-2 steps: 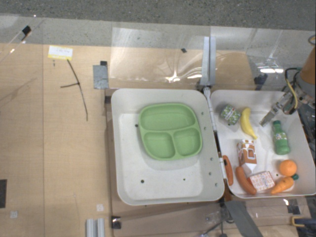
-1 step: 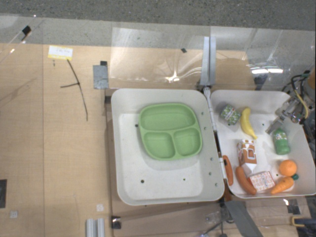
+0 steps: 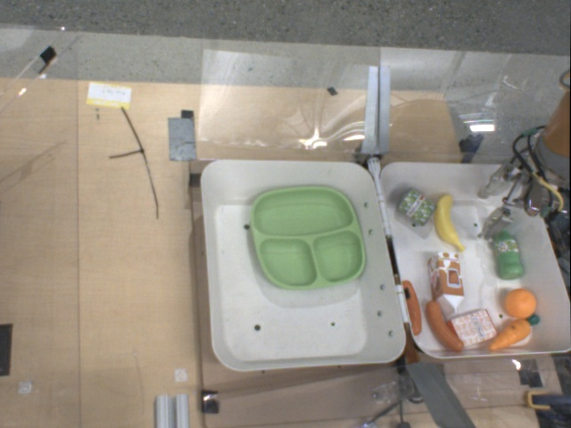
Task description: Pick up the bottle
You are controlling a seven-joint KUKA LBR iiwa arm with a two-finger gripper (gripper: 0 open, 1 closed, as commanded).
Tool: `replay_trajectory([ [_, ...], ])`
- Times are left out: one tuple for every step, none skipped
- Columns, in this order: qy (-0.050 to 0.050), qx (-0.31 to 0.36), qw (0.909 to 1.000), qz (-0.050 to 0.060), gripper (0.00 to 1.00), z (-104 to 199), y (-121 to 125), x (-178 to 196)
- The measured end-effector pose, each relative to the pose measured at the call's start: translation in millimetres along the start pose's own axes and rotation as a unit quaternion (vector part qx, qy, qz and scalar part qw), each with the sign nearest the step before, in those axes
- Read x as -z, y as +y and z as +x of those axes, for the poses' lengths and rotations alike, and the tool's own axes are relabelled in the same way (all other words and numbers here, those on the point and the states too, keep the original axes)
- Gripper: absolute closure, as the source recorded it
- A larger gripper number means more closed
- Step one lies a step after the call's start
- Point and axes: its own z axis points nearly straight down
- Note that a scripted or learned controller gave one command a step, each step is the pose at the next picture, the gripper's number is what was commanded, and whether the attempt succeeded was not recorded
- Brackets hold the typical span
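Observation:
The bottle (image 3: 508, 255) is small and green with a pale cap. It lies in the right bin (image 3: 535, 350), near that bin's right side. My gripper (image 3: 496, 203) hangs just behind the bottle's cap end, at the arm's tip coming in from the right. Its two silver fingers (image 3: 493, 185) are spread apart, so it is open, and nothing sits between them. The bottle rests on the bin floor, apart from the fingers.
Sharing the right bin are a banana (image 3: 446, 223), a green patterned can (image 3: 415, 206), an orange-and-white carton (image 3: 446, 279), an orange (image 3: 519, 303), a carrot (image 3: 508, 335), a sausage (image 3: 411, 306) and a small pink box (image 3: 475, 326). A green divided plate (image 3: 308, 237) lies in the left bin (image 3: 232, 328).

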Motion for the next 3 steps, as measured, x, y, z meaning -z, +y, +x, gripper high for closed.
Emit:
replay_trajectory([
  [0.003, 0.144, 0.9895, 0.0, 0.0, 118.6, -37.1, 14.0],
  [0.001, 0.242, 0.9702, -0.001, 0.0, 65.7, -20.5, -1.1],
  [0.001, 0.242, 0.9703, -0.001, 0.0, 65.8, -20.7, -1.0],
])
